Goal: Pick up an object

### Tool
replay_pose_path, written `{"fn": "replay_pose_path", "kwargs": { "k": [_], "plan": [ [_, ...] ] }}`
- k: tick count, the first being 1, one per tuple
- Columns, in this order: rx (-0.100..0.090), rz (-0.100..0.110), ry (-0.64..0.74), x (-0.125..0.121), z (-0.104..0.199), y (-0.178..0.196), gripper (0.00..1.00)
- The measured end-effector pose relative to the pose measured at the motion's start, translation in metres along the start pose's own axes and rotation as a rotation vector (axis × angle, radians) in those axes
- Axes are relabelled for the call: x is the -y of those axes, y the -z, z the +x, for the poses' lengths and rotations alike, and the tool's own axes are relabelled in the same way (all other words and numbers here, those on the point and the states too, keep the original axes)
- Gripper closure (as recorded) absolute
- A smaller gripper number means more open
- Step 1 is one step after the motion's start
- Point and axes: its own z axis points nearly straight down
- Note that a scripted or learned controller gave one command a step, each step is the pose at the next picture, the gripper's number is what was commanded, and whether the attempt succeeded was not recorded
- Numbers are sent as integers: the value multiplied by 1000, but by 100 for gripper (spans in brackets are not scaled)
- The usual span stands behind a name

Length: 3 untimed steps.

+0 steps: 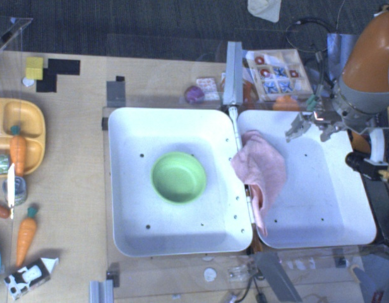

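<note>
Two candidates for the pick. Pink cloth [263, 172] lies crumpled in the right bin [321, 219], bunched against its left wall, one edge draped over the divider between the bins. Green bowl [179, 177] sits upright near the middle of the left bin [131, 226], well apart from the cloth.

Pincer [311, 126] hovers above the upper part of the right bin, near its back rim, up and to the right of the cloth, not touching it. Fingers look splayed apart with nothing between them, so released and empty.

Handling, judged from looks: cloth is soft, light, limp, with no fixed shape. It should fold and sag when lifted and may trail or snag on the divider where it hangs over. It won't break and isn't slippery. Best hold is probably the raised bunched fold in its upper middle, where a ridge stands up for the fingers to close across. Flat thin edges are poor: fingers would likely scrape the bin floor and miss.

Bowl looks like rigid, smooth plastic, light and not fragile, but the curved wall is likely slick. Take it by the rim, one finger inside and one outside; a pinch across the full width looks too wide.

The cloth is nearer the pincer, so it's the likelier target.
</note>
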Motion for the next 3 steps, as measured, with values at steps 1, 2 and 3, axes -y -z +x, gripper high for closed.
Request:
{"fn": "replay_pose_path", "kwargs": {
  "k": [1,2,3],
  "plan": [
    [0,1,15,-4,-1,-93,0],
    [1,-11,88,-8,3,-143,0],
    [4,-12,275,-19,16,-142,0]
  ]
}}
